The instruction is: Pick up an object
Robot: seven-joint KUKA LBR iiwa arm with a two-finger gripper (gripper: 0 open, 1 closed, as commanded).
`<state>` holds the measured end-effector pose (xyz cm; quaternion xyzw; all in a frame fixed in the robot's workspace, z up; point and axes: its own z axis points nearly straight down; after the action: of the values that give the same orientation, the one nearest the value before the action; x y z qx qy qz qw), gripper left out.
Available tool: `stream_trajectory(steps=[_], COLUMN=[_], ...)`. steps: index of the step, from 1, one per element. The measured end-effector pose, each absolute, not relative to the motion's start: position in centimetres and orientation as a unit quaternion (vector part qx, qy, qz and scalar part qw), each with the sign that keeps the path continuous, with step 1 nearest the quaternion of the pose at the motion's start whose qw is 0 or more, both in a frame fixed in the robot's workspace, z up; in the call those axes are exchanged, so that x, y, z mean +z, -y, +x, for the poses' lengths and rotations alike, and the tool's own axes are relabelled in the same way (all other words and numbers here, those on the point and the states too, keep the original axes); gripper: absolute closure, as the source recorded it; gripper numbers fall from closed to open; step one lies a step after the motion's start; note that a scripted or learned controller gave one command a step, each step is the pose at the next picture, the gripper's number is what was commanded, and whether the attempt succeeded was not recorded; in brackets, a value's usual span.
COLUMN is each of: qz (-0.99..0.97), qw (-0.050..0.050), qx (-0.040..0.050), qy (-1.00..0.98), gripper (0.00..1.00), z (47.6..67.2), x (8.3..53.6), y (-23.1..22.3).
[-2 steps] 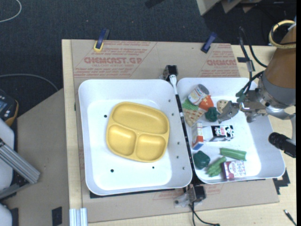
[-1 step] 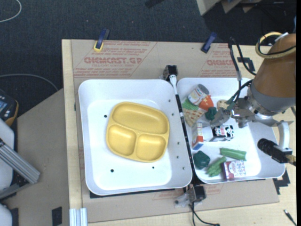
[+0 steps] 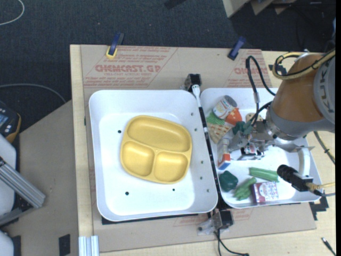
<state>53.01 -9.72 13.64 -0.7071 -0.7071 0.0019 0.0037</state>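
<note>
The right bin (image 3: 314, 167) holds a can (image 3: 224, 106), green pieces (image 3: 262, 173) and a maroon packet (image 3: 265, 192). The gripper (image 3: 241, 143) hangs low among them; its grip cannot be told. A yellow tray (image 3: 155, 149) lies in the left bin (image 3: 106, 191).

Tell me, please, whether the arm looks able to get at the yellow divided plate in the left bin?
Probably yes: the yellow divided plate lies alone and uncovered in the left bin, nothing above it. The end effector hangs over the right bin nearby.
</note>
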Motion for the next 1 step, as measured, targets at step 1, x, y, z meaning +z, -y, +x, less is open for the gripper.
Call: stream_trajectory(steps=[1], qz=[-0.707], qw=[-0.01], qx=[-0.0046], qy=[0.707], gripper=[0.0], z=[53.6], x=[11.92], y=[10.05])
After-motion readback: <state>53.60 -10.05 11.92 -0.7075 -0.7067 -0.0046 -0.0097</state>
